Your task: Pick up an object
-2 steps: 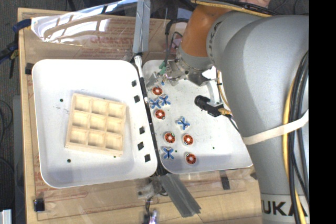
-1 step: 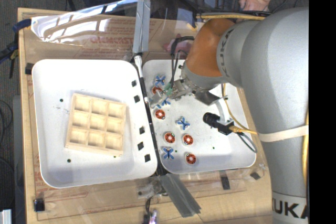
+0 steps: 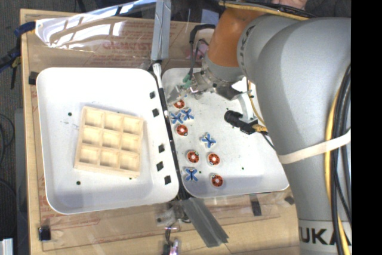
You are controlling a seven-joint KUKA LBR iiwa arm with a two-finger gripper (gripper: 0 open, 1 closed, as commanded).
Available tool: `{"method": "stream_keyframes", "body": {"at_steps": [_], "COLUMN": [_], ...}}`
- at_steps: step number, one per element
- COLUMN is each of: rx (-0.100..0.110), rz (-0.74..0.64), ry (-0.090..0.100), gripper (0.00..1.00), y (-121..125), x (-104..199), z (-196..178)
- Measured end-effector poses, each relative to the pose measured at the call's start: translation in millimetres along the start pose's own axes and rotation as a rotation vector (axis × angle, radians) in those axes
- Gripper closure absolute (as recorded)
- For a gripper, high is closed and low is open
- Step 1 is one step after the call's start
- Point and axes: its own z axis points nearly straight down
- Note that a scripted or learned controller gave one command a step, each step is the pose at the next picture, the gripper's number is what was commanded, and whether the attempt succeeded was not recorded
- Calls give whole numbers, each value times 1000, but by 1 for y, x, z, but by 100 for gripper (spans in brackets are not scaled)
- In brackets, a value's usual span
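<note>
The small red rings (image 3: 192, 156) and blue crosses (image 3: 208, 140) lie scattered in the right bin (image 3: 262, 179), left of the arm. They look light, stiff and plastic; a cross offers thin limbs to pinch, a ring its rim. The tool (image 3: 194, 83) hangs at the bin's far left corner; I cannot tell its state. "UKA" reads on the arm's base.

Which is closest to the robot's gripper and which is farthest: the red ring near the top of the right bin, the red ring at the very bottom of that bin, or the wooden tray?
Counting from the gripper:
1. The top red ring, just below it in the right bin.
2. The bottom red ring, at that bin's near end.
3. The wooden tray, over in the left bin; fairly close to second place.
</note>
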Motion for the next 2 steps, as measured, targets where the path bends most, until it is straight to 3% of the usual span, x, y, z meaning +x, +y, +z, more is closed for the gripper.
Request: {"method": "stream_keyframes", "body": {"at_steps": [1,2], "rx": [-2,-2], "rz": [-60,-66], "ry": [4,9], "gripper": [0,100], "y": [-42,-41], "x": [7,10], "z": [-1,-10]}}
